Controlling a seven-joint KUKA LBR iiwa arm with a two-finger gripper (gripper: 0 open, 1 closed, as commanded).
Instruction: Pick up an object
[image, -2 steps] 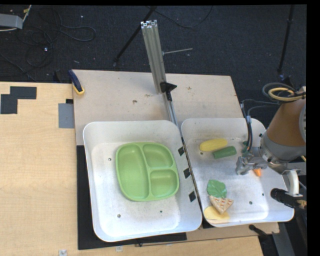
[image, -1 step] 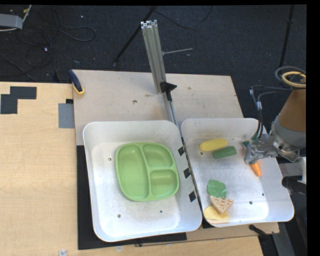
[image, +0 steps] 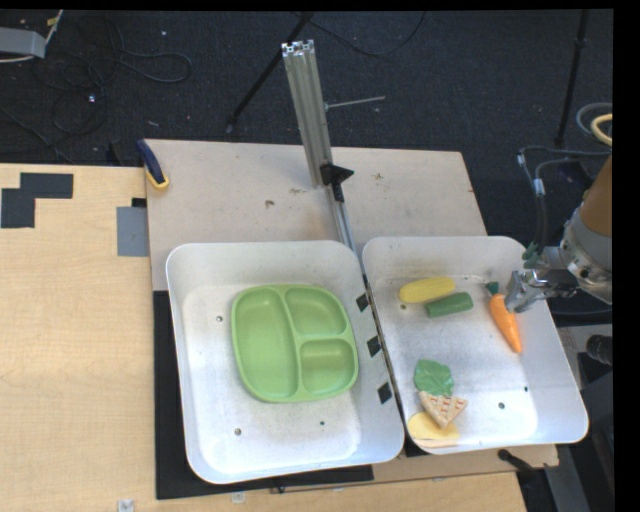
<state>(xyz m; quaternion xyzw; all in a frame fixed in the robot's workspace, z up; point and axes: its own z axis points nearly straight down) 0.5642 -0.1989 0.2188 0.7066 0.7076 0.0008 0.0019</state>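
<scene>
Jaws (image: 520, 291) hang at the right bin's (image: 560, 420) right edge, just above the orange carrot's (image: 505, 322) top end; whether they are spread or pressed together cannot be told. Left of the carrot lie a green pickle (image: 448, 305) and a yellow piece (image: 426, 290). A green divided plate (image: 295, 342) sits in the left bin (image: 200, 420).

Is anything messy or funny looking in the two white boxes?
Mostly tidy. The green plate lies flat in the left bin. In the right bin, the cracker wedge lies partly on top of a yellow piece at the near edge, a small pile-up. Nothing looks spilled or broken.
</scene>
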